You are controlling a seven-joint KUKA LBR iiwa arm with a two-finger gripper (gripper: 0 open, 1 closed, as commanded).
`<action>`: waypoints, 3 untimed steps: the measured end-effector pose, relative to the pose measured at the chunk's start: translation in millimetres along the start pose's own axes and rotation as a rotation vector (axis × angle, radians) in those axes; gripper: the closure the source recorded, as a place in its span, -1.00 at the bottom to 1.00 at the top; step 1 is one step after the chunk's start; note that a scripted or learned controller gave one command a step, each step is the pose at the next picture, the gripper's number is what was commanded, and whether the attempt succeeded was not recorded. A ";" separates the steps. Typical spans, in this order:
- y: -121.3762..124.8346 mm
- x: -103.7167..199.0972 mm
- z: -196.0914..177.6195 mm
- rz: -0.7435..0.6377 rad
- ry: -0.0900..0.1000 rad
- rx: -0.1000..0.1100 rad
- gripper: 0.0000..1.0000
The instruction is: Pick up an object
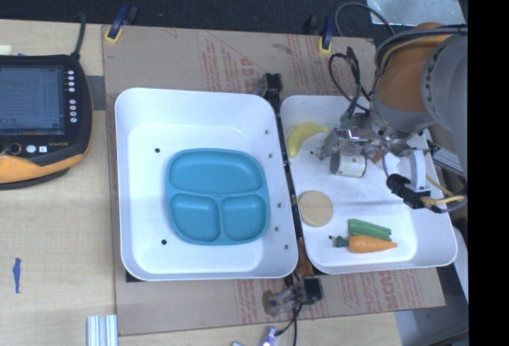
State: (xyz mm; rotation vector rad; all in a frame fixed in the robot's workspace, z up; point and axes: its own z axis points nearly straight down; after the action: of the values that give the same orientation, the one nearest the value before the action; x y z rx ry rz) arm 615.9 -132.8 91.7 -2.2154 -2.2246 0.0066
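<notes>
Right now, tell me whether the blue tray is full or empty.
Empty: the blue tray in the left bin shows three bare compartments.

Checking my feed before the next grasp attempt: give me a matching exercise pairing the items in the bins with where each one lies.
Things:
1. blue three-compartment plastic plate
2. yellow banana-shaped toy
3. round tan disc
4. orange toy carrot with green top

Places:
A. right bin, near its front edge
B. middle of the left bin
C. right bin, far left corner
D. right bin, by its left wall, halfway down

Pairs: 1-B, 2-C, 3-D, 4-A
</notes>
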 end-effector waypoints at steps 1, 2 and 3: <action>29.0 51.5 -101.8 0.000 0.002 -0.004 -1.00; -27.6 2.0 -54.3 0.000 0.000 0.000 -1.00; -56.5 6.0 -0.9 -0.002 -0.002 -0.004 -1.00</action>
State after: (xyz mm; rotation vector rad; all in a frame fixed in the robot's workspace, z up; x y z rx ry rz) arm 559.4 -127.0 92.8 -2.2163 -2.2297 0.0035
